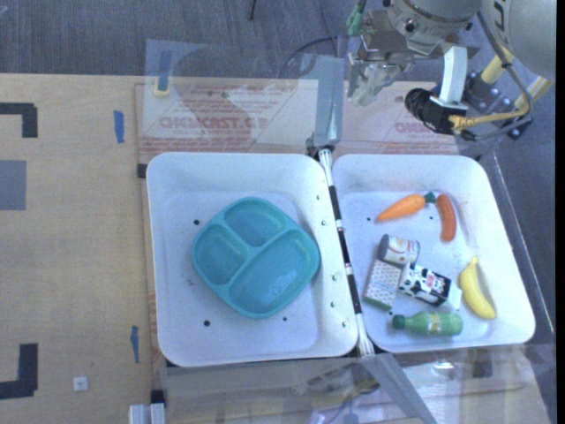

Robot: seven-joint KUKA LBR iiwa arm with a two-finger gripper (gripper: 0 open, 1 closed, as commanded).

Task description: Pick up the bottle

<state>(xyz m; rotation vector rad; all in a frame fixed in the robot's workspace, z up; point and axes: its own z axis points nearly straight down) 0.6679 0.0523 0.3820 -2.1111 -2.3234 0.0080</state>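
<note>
**A:** Where is the thing we're after?

**B:** The small green plastic bottle with a pale label (428, 324) lies on its side at the near edge of the right-hand shallow white bin (508, 228), well below the orange toy carrot (403, 207) and just beside the foot of the yellow toy banana (478, 289).

**A:** And the arm?

**B:** The two-finger gripper (366, 85) hangs beyond the bin's far rim, well apart from the carrot and further still from the bottle. Its fingers point down with a narrow gap between them, and nothing is held in it.

**A:** What might spoil the try?

**B:** I'd judge three risks. The bottle is round and lying flat, so it may roll from a closing pinch. It sits hard by the bin wall, which could block one finger. The black-and-white printed carton (426, 284) just above it could be caught instead.

**A:** The count?

**B:** One bottle, one carrot, one banana, one red-orange toy sausage (447, 217), one printed carton, two further small boxes beside it, and one teal divided plastic plate (255, 256) in the left bin.
</note>
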